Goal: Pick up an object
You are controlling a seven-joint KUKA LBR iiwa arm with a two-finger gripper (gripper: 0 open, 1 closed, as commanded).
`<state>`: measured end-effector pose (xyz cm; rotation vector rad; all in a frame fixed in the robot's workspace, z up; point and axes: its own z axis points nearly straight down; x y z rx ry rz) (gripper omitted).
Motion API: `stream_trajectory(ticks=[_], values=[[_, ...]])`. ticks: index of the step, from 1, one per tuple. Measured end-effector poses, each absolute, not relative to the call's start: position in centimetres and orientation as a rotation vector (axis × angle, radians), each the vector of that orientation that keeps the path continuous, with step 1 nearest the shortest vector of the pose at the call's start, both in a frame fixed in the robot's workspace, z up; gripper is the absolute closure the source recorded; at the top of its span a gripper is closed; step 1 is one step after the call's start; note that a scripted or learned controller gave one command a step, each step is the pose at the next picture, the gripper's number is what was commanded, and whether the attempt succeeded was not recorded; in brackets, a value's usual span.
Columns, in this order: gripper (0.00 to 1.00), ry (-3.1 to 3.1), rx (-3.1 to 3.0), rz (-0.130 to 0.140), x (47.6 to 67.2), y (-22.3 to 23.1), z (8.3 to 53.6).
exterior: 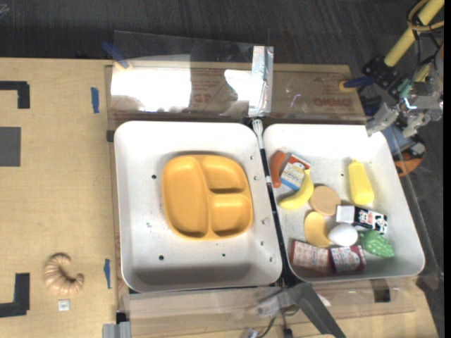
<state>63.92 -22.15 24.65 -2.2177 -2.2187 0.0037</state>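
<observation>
White bins: two sit side by side on the desk (49,189); the left bin (134,160) carries a yellow divided tray (206,194), the right bin (402,245) carries the toy food.
Candidates: a yellow block (360,182), a banana (299,194), a tan disc (325,200), a white egg shape (343,235), a green piece (376,244) and small printed cartons (331,258), all lying loose and crowded together.
Progress: judged from this, nothing is lifted; the whole pick is left to do.
Gripper: the gripper (403,108) sits at the right bin's upper right corner, above and outside the pile, touching none of the objects.
Grip state: too cluttered and small there to tell how it is set; nothing is visibly held.
Stray item: a croissant-like toy (62,273) lies on the desk, well apart from both bins.
</observation>
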Motion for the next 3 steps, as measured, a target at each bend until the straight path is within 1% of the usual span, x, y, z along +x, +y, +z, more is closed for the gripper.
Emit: stream_trajectory(ticks=[1,2,3], values=[[0.00,-2.043,-2.357,-0.010,60.5,-20.8,9.4],[1.00,-2.046,-2.367,0.001,60.4,-21.4,10.4],[1.00,-2.018,-2.414,-0.005,64.7,-18.6,22.5]])
